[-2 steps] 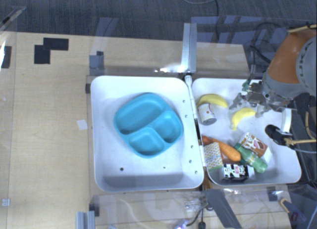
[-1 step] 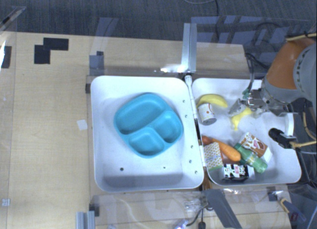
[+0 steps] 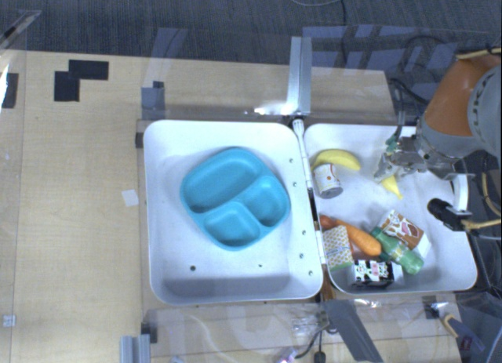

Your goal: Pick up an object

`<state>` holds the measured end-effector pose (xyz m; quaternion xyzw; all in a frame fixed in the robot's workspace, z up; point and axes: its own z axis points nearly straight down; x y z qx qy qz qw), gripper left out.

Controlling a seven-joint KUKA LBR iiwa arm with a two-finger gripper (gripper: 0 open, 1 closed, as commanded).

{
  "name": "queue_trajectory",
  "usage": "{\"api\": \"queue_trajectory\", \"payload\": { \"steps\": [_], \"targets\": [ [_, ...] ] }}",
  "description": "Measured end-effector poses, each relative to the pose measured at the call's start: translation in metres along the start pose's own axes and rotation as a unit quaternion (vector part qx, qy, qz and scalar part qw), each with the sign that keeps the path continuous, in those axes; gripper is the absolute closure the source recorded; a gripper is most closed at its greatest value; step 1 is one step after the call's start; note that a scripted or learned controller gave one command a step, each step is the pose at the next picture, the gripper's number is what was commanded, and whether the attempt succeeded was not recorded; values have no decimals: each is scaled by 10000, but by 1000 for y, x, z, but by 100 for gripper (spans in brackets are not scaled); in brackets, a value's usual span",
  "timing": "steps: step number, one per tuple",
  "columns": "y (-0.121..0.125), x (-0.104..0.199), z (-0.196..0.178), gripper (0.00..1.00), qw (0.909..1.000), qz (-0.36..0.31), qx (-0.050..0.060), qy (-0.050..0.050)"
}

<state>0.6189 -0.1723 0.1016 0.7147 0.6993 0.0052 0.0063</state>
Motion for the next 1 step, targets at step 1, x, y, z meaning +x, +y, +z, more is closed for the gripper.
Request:
{"api": "queue_trajectory", "payload": {
  "steps": [1],
  "targets": [
    [-25, 21, -87, 100, 10000, -73, 49, 2]
  ]
}}
